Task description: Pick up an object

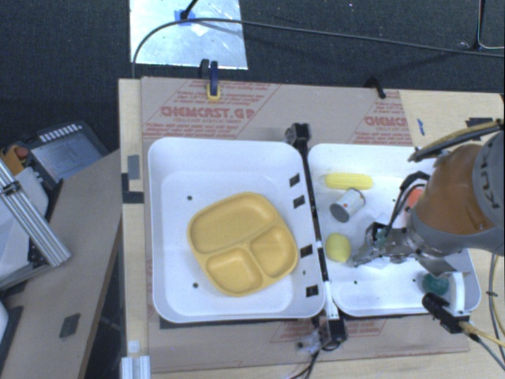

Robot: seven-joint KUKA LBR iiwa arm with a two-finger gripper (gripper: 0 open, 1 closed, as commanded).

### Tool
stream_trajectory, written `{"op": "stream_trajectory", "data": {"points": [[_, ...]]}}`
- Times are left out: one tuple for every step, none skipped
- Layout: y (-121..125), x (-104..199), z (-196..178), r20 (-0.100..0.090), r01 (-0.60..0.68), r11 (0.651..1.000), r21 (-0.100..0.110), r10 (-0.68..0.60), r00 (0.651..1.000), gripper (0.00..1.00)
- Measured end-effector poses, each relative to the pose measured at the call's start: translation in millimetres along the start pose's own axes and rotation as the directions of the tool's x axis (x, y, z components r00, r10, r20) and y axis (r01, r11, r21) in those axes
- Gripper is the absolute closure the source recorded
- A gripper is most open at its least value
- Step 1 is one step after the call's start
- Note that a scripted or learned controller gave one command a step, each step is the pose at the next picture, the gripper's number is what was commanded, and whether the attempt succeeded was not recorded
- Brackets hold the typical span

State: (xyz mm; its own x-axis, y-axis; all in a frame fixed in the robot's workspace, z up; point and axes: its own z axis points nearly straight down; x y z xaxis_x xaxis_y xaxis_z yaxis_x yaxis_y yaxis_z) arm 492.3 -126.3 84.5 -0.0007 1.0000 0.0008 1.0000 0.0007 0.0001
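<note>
While a moulded yellow tray fills the left bin, the claw, its grip unclear, nears a round lemon.

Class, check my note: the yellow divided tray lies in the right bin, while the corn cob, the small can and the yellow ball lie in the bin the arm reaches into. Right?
Not quite. The camera view shows the tray in the left bin, not the right; the corn cob, can and ball lie as stated.
</note>
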Motion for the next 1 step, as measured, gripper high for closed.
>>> {"op": "stream_trajectory", "data": {"points": [[1.1,-0.4,-11.5,0.001,0.0,1.0,-0.003,0.0,1.0,1.0]]}}
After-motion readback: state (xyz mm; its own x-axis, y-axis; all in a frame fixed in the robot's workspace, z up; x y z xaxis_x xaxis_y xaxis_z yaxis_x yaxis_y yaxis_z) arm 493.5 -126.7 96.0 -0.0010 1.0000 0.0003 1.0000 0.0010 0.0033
